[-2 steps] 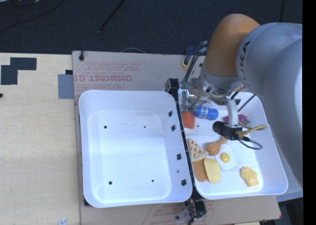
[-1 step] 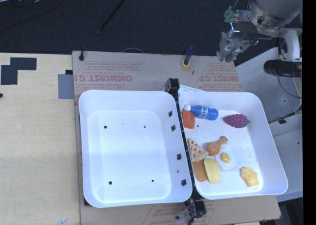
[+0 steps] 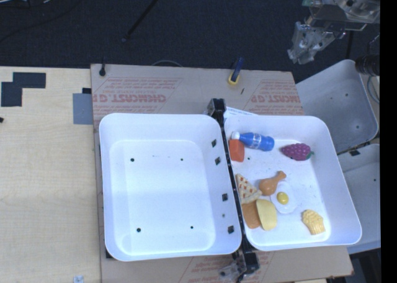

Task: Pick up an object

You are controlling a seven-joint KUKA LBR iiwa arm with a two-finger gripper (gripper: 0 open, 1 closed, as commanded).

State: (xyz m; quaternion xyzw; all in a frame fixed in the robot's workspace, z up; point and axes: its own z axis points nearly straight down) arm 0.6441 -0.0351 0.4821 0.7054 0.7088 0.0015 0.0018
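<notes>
1. Objects for picking, from a yellow corn piece (image 3: pixel 313 221) at lower right up to a blue bottle (image 3: pixel 256 141), all lie in the right bin (image 3: pixel 338 170).
2. I see the gripper (image 3: pixel 307 44) parked high at upper right, well apart; whether its claw is apart or together, I cannot tell.

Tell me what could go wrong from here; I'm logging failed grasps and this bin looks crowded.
The waffle-patterned toy piece, the brown bread-like piece, the yellow slab and the toy fried egg lie touching or overlapping, so a grasp there may nudge neighbours or slip.

The orange block and the blue bottle sit by the right bin's wall, which may obstruct the fingers.

The gripper hangs high beyond the bins, so a long descent remains.
</notes>
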